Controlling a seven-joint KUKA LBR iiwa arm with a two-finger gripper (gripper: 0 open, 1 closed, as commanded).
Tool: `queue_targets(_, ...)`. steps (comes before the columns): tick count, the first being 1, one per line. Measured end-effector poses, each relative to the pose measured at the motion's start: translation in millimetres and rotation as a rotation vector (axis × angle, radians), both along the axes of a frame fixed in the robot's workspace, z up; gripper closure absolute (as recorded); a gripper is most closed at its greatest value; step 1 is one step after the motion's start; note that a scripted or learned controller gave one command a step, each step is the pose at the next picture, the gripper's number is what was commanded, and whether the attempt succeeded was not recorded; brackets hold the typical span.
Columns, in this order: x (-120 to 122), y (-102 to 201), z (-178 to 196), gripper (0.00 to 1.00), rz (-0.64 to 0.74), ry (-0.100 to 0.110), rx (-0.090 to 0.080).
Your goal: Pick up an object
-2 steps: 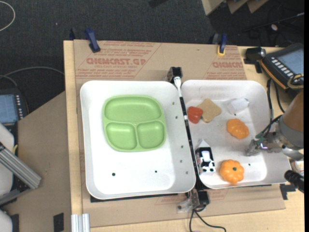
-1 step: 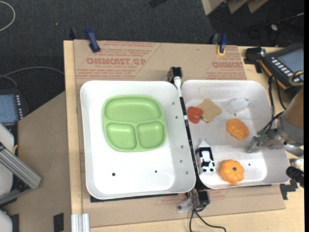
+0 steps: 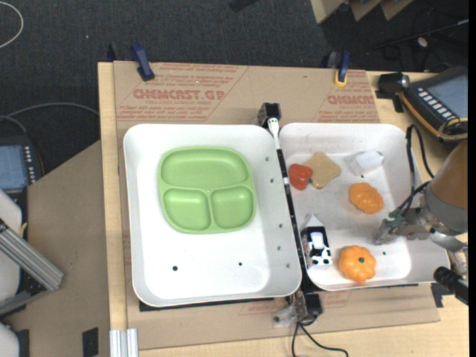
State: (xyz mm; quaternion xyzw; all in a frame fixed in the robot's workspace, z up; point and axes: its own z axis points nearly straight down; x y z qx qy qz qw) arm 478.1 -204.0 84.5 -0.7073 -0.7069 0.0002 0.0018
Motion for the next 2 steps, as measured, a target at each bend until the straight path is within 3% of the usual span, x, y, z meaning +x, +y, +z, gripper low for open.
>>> queue_targets(1,1,-12,0,1.00,0.000,-0.004,-0.004)
queue_targets(2,1,65,0,1.00,0.007,-0.001,0.002)
